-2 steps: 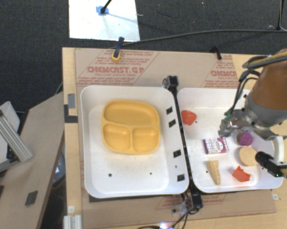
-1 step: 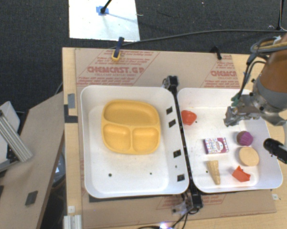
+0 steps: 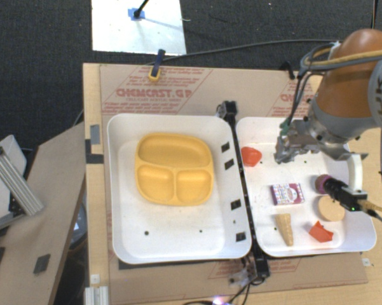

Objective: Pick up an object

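Arm point(image 3: 353, 81) reaches in from right, bent down over right bin point(image 3: 368, 234) | gripper point(image 3: 285, 152) beside red piece point(image 3: 251, 155) | jaws: cannot tell

A dark, speckled carpet floor point(image 3: 38, 49) spreads round the tabletop point(image 3: 197, 88), whose top is a pale brown sheet printed with red lettering, with a small yellow and blue clamp point(image 3: 156, 68) at its far edge. Beyond it a white sheet point(image 3: 136, 33) lies flat on the carpet with a blue marker point(image 3: 137, 14) on it, and a black cable point(image 3: 241, 45) trails across the floor. At the left a lower tan board point(image 3: 41, 202) juts in beside a slanted aluminium rail point(image 3: 9, 173), all under even, shadowless light.
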You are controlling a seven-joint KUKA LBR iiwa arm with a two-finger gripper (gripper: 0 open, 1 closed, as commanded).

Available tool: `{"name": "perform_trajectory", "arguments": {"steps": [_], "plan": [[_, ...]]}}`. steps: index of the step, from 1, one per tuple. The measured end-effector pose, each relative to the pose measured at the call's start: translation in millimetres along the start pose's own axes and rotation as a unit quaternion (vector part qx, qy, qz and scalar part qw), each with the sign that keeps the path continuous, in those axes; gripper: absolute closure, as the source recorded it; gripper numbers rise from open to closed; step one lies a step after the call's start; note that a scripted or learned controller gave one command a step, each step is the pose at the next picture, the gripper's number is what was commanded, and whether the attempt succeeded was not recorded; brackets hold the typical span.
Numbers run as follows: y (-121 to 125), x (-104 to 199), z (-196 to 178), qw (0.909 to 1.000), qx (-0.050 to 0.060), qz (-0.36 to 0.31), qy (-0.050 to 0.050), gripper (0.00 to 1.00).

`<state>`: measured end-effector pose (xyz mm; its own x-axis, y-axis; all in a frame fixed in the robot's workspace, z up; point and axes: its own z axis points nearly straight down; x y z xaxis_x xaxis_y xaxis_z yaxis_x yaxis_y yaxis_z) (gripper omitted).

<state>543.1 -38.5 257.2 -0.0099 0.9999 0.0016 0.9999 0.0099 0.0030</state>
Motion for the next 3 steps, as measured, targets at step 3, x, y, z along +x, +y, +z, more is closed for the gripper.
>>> {"name": "perform_trajectory", "arguments": {"steps": [3], "plan": [[73,120,17,1.0000,0.000,0.001,0.000,1.00]]}}
